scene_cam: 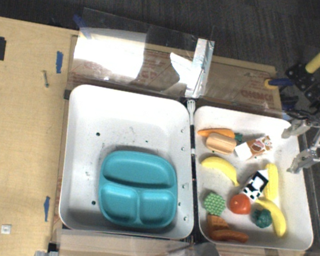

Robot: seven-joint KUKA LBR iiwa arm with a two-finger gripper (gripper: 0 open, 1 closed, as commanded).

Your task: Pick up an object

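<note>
White plastic bins: two shallow, rounded-corner trays are set side by side on the bench; the left bin [84, 112] and the right bin [303, 231] meet along a central seam.
Teal tray: a smooth, rounded, compartmented plate [137, 188] is seen lying flat in the left bin, toward its near edge, with one long section and two smaller ones.
Gripper: the metal gripper [307, 155] is seen at the right bin's far right rim, above the bin wall; its two thin fingers are seen slightly parted, with nothing between them.
Objects for picking: all are gathered in the right bin, apart from the gripper.
Far group: an orange carrot [216, 132] lies just beside a tan hot-dog bun [221, 143]; a small white-and-red piece [253, 146] is seen near them.
Middle group: a curved yellow banana [220, 166] lies left of a black-and-white patterned block [254, 186].
Near group: a bumpy green piece [215, 204], a glossy red tomato [241, 203] and a dark green lump [262, 218] lie close together; a second banana [274, 213] curves along the right.
Front edge: a reddish-brown sausage shape [225, 232] lies against the near wall.
Bench: tan cardboard-like surface [9, 130] with black tape marks.
</note>
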